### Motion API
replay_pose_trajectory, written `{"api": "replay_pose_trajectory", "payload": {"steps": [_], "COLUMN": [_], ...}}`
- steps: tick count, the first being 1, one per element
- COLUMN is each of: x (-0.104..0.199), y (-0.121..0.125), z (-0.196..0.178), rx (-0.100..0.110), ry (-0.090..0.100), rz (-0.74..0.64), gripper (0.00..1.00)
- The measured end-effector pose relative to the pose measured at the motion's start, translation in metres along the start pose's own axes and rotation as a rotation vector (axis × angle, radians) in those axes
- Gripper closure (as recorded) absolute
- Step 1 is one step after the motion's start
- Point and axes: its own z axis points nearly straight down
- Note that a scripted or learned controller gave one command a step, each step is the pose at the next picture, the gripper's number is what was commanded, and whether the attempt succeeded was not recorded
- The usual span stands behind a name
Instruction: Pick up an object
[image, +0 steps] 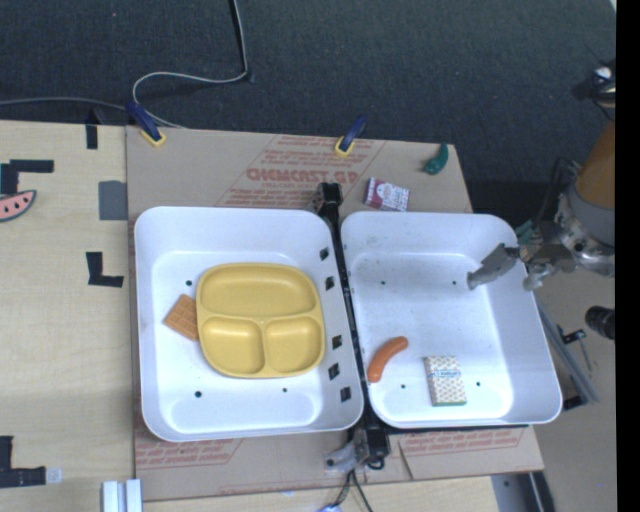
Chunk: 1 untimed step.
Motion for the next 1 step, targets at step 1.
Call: {"api": "replay_pose_trajectory", "payload": {"steps": [1], "x": [-0.012], "y": [0.0597], "z": [0.1226], "rx": [0.003], "ry": [0.002], "rz": [0.0], "gripper": [0.0]}}
